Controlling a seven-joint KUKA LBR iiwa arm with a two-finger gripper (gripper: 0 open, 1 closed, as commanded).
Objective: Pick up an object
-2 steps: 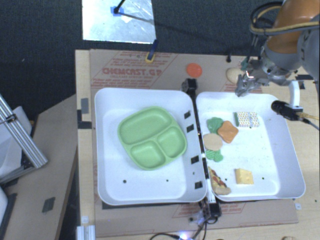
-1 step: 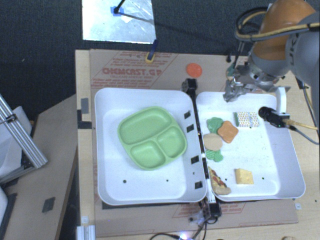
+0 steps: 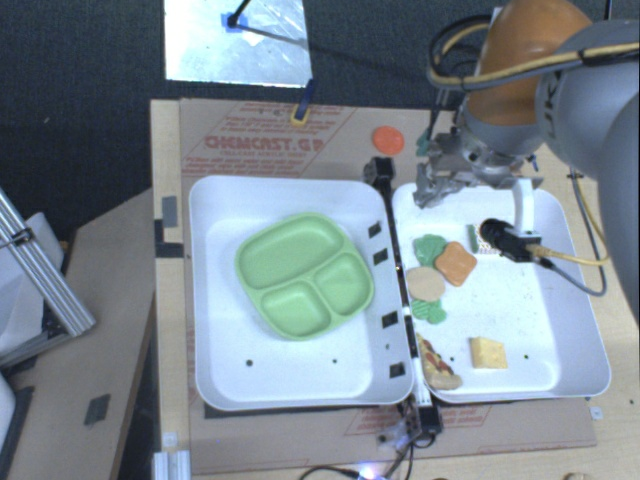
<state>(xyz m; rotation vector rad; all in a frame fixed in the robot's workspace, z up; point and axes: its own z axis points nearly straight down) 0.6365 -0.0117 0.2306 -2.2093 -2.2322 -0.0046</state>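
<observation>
Two white bins side by side: the left bin (image 3: 215, 368) holds one green three-compartment tray (image 3: 303, 274), and the right bin (image 3: 560, 353) holds six small toy food pieces clustered at its 9 o'clock side. Count: one orange piece (image 3: 456, 264) touching one green leafy piece (image 3: 431, 248), one tan round disc (image 3: 425, 285) just below, one green ridged piece (image 3: 432, 311), one yellow cheese-like block (image 3: 488, 352), and one brownish piece (image 3: 438, 364) at 7 o'clock against the wall. Gripper (image 3: 440, 183) hangs over the right bin's 11 o'clock corner, nothing visible between it; finger state cannot be told.
</observation>
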